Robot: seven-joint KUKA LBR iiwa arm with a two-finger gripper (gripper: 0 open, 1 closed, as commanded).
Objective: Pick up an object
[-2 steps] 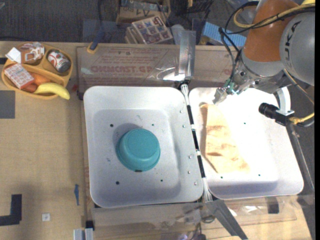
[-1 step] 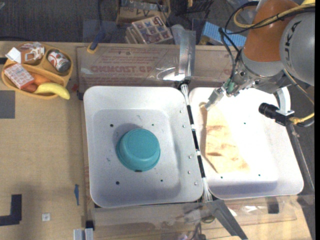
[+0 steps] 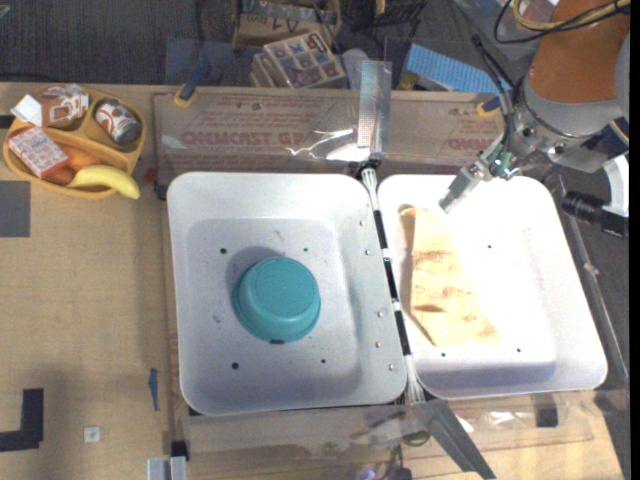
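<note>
Gripper (image 3: 455, 194) — grip state unclear — hovers above wooden board (image 3: 447, 286), apart.

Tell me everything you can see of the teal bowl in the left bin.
The bowl is round, teal, plain and matte, likely plastic. It sits upside down, base up, rim on the floor of the left bin, just left of centre. It touches only the bin floor; the gripper is over the right bin.
</note>
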